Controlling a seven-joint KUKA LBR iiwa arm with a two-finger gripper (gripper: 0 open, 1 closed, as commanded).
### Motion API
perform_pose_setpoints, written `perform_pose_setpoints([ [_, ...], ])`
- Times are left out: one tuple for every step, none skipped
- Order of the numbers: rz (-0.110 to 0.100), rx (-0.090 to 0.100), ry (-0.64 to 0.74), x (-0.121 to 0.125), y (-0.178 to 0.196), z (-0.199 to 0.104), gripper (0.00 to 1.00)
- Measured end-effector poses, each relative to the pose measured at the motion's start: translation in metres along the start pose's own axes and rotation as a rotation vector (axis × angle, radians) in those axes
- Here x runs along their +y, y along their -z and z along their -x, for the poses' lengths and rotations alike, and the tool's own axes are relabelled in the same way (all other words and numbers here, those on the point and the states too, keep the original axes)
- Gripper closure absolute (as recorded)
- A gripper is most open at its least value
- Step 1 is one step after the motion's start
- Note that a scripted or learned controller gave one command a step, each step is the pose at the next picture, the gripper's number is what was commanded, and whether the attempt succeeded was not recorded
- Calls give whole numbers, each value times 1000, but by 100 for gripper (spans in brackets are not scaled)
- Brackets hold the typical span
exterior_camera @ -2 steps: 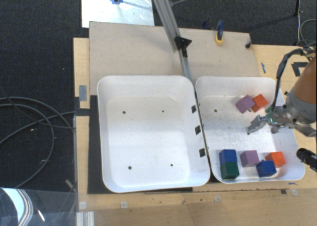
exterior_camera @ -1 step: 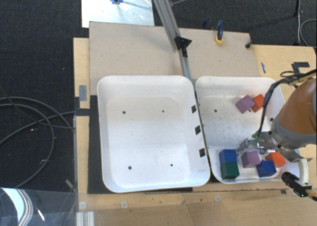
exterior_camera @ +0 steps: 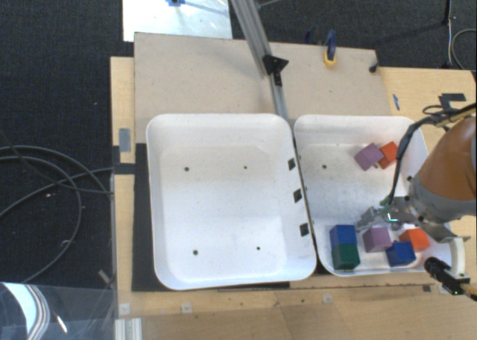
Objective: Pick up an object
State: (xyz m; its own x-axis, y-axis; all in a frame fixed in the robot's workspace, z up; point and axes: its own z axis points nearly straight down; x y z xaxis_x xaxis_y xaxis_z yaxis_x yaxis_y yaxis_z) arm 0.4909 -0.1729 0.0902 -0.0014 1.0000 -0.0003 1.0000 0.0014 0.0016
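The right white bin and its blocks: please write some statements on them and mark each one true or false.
1. All the small blocks lie in the right white bin. True.
2. The purple block near the far wall touches an orange block. True.
3. The blue block stacked with a green block sits in the left white bin. False: it is in the right bin, near the front.
4. The gripper hangs over the left bin. False: it is over the right bin, by a second purple block.
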Motion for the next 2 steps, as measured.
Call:
perform_pose_setpoints([
  [0, 0, 0, 0, 0, 0, 0],
  [1, 0, 0, 0, 0, 0, 0],
])
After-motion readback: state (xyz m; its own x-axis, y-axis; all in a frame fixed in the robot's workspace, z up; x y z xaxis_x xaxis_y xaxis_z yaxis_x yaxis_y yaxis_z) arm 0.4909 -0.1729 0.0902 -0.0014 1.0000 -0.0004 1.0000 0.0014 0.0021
